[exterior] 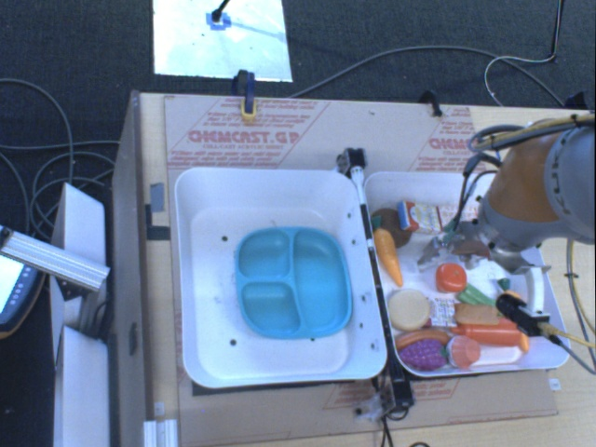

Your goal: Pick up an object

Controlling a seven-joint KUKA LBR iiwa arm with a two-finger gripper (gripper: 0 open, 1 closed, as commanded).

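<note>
The right white bin (559,359) holds several toy foods. Among them are an orange carrot (389,257), a red tomato (452,277), a cream round bun (408,308) and purple grapes (422,353). An orange sausage (498,334) and a small printed carton (425,216) lie there too. My gripper (444,247) hangs low over the middle of this bin, just above and left of the tomato and right of the carrot. I see nothing held in it.
The left white bin (200,250) holds a blue divided plate (291,281). A black divider rail (369,259) runs between the two bins. The grey arm with its orange band (521,189) covers the right bin's far right part. Cables trail around the bench.
</note>
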